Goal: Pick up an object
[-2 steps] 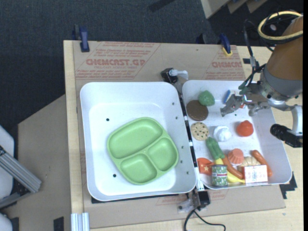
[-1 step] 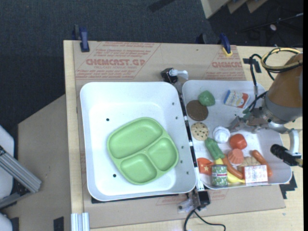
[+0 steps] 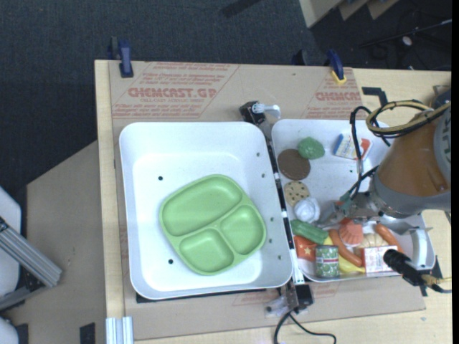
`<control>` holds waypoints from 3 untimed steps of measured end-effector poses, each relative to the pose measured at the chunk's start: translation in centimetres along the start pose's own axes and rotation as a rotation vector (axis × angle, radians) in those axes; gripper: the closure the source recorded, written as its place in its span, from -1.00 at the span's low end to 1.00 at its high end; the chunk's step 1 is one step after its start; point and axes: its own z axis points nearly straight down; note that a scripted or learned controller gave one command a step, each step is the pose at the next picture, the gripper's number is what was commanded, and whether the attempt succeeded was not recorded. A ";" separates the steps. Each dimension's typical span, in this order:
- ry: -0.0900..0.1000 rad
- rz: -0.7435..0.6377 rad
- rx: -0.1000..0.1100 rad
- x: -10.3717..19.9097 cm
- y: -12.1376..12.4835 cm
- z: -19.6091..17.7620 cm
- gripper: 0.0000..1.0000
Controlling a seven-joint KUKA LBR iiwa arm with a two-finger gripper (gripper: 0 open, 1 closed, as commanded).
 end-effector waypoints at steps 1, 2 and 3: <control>-0.006 0.003 -0.010 -0.3 0.4 -1.1 1.00; -0.006 0.002 -0.009 -0.3 0.3 -1.0 -1.00; -0.006 0.002 -0.010 1.3 -1.8 0.0 -1.00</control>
